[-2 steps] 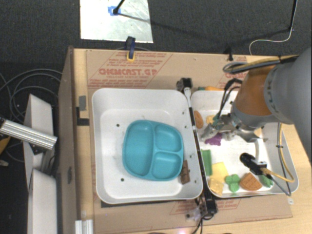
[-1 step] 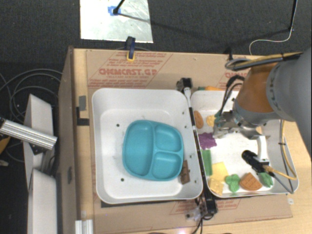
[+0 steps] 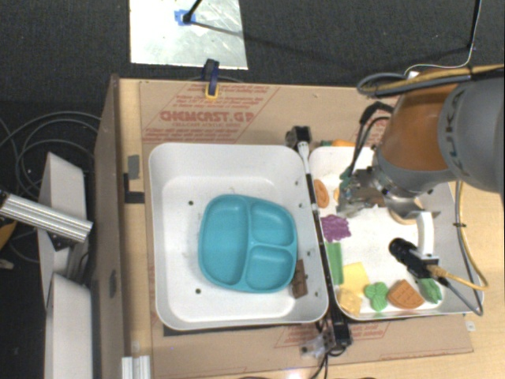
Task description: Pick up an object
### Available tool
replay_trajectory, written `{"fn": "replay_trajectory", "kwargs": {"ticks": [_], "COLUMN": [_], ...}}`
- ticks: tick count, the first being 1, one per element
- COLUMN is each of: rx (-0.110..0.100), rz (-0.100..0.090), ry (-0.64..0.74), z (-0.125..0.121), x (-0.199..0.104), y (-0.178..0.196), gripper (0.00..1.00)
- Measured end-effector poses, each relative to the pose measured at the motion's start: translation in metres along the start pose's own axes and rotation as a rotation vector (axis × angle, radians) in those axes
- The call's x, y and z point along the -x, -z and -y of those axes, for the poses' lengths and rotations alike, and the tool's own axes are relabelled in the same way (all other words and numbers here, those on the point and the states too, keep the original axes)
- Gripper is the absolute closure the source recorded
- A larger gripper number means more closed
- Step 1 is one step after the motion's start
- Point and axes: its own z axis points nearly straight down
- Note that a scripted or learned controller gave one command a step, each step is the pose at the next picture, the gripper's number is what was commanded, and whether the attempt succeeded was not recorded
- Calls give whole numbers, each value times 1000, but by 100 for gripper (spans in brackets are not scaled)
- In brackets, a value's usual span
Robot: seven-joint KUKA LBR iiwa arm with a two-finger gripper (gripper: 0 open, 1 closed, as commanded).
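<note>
My gripper hangs over the upper left part of the right bin, with the grey arm and its orange band coming in from the right. Just left of it lies an orange oval piece. A purple bunch of grapes lies right below the gripper. Lower in the same bin are a green stick, a yellow block, a green lumpy piece, a brown-orange wedge and another green piece. I see nothing between the fingers.
The left bin holds a blue divided plate, with a small brown piece at its lower right wall. An orange thing peeks out at the right bin's top edge. Cardboard surrounds both bins.
</note>
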Motion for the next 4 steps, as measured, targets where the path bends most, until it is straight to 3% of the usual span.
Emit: {"fn": "replay_trajectory", "kwargs": {"ticks": [1,2,3,4], "rx": [5,-6,-13,-6], "rz": [6,3,5,6], "ry": [-4,-5,-15,-12], "z": [-88,-84,-26,-50], "x": [28,27,81,123], "y": [38,34,11,-16], "gripper": [100,0,0,0]}}
